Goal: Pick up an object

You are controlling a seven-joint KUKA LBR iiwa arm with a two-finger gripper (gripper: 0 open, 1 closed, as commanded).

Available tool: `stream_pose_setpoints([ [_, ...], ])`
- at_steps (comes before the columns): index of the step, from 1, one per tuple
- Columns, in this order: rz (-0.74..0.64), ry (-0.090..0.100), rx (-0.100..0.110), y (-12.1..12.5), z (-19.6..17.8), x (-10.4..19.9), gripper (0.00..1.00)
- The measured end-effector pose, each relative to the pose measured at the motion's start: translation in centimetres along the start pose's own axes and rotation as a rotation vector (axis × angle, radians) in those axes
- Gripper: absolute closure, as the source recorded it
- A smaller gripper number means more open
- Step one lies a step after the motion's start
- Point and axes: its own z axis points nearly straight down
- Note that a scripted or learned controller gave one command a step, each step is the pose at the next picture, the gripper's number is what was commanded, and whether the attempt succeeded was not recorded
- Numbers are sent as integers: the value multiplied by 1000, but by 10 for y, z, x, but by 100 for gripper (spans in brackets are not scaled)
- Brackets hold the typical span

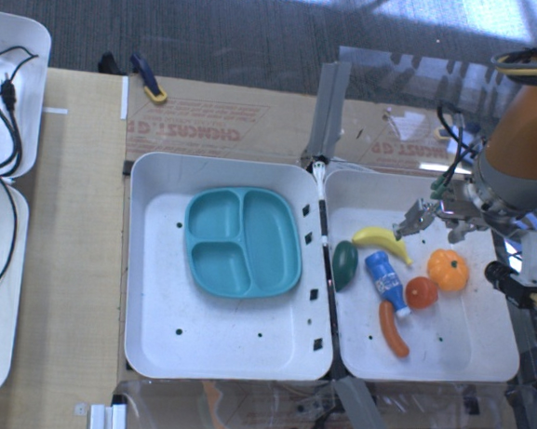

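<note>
The right bin [480, 358] holds a yellow banana [383, 241], a dark green avocado-like piece [344, 262], a blue bottle [386, 283], a red tomato [420, 292], an orange fruit [448, 269] and a red sausage [394, 329]. My gripper [434, 225] hangs over the bin's far part, between the banana and the orange fruit and a little behind them. Its fingers stand apart, one near the banana's right end, the other above the orange fruit. Nothing is between them.
The left bin [147, 320] holds a teal divided plate [243, 241]. A grey divider post [328, 111] rises at the back between the bins. The arm's orange band [528, 129] fills the upper right. White trays with black cables [1, 120] lie at far left.
</note>
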Motion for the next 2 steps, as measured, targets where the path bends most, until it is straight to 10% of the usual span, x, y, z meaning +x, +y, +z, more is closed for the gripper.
stream_pose_setpoints([
  [1,4,-1,-1,-6,121,22,0],
  [2,8,-1,0,-7,113,21,100],
])
